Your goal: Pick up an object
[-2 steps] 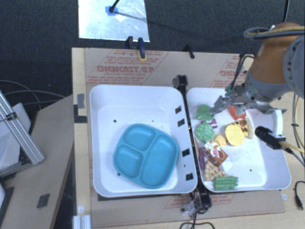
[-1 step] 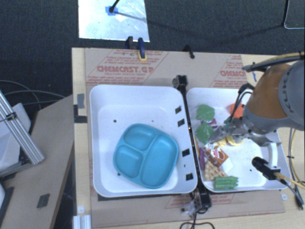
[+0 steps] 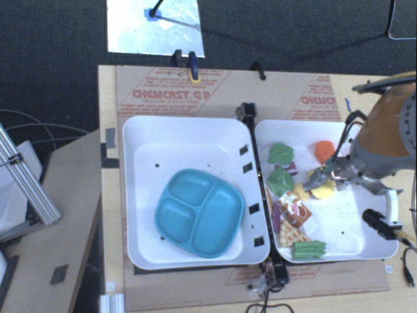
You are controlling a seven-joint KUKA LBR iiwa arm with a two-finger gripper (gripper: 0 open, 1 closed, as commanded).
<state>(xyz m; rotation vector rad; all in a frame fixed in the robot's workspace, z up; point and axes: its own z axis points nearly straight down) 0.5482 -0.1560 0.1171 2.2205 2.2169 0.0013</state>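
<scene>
A: So, where is the gripper (image 3: 324, 178)?

B: Down low in the right bin (image 3: 346, 222), near the middle. Hangs off the grey arm (image 3: 388, 135) with the orange band, reaching in from the right.

A: And the thing to pick up?

B: Maybe the yellow toy (image 3: 324, 190). Sits right at the tip of the gripper, just below it and a bit toward the front. Looks like touching, but too blurry to be sure.

A: Open or shut?

B: Cannot tell. Too small and dark at the tip. Cannot say held, either.

A: Okay. Count the bins.

B: Two. Both white and shallow, side by side. Left bin (image 3: 150, 155) and right bin.

A: Count what lies in the left one.

B: One blue plate (image 3: 199, 212). Three parts inside it. Lies flat, a bit toward the front.

A: Now the right one.

B: Two green leafy toys, one at the back (image 3: 281, 153) and one just in front of it (image 3: 280, 180), both by the left wall. One orange toy (image 3: 324, 151) at the back, near the gripper but apart from it. One yellow toy, said already. One snack packet (image 3: 293, 210), red and white, left of the yellow toy. One waffle cracker (image 3: 290, 235) just in front of the packet. One green bean bunch (image 3: 309, 249) at the front wall, beside the cracker.

A: Anything purple?

B: One tiny bit between the two leafy toys. Too small to name.
</scene>
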